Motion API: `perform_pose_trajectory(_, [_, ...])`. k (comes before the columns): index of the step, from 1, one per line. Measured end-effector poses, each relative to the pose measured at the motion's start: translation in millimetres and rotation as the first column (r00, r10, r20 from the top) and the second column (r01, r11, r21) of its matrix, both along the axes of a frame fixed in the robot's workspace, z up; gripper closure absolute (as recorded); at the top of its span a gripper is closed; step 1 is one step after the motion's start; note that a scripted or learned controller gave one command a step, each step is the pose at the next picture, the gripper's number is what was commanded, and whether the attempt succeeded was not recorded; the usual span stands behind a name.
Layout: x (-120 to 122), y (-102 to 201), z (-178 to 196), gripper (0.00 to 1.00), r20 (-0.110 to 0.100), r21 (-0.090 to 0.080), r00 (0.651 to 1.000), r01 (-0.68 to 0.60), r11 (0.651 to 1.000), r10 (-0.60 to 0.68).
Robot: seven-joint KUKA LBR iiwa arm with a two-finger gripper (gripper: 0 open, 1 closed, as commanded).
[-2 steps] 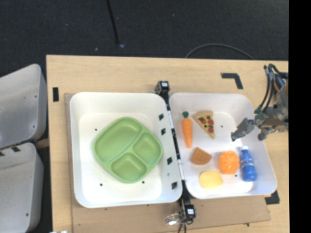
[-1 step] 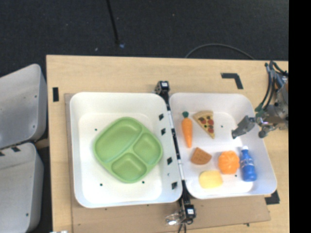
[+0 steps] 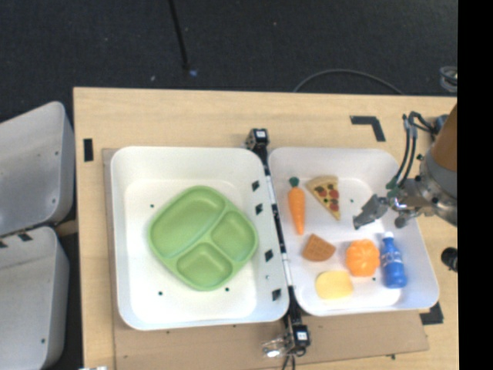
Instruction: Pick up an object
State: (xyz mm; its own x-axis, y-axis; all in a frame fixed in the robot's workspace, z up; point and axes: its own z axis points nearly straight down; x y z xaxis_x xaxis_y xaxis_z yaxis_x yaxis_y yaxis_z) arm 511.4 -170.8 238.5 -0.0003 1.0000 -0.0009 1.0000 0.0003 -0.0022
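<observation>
The right bin (image 3: pixel 362 164) holds a toy carrot (image 3: pixel 296 209), a pizza slice (image 3: pixel 326 194), a brown bread piece (image 3: pixel 318 248), an orange (image 3: pixel 361 257), a yellow lemon-like piece (image 3: pixel 333 284) and a blue bottle (image 3: pixel 392 262). My gripper (image 3: pixel 383 210) hangs over the right side of this bin, just above the bottle and the orange, right of the pizza slice. Its fingers look spread apart with nothing between them.
The left bin (image 3: pixel 123 199) bears a green divided plate (image 3: pixel 202 237). A black divider with clips (image 3: pixel 271 222) runs between the bins. Cables (image 3: pixel 412 137) hang at the arm's wrist, by the bench's right edge.
</observation>
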Motion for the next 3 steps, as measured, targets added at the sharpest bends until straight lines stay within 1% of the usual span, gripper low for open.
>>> perform_pose_trajectory(1, [3, 9, -52, 0.00, 0.000, 0.000, 1.000, 0.003, 1.000, -0.003])
perform_pose_trajectory(2, [-3, 11, -112, 0.00, -0.001, 0.000, 1.000, 0.001, 1.000, -0.001])
perform_pose_trajectory(3, [-2, 10, -99, 1.00, 0.005, 0.000, 1.000, 0.005, 1.000, -0.005])
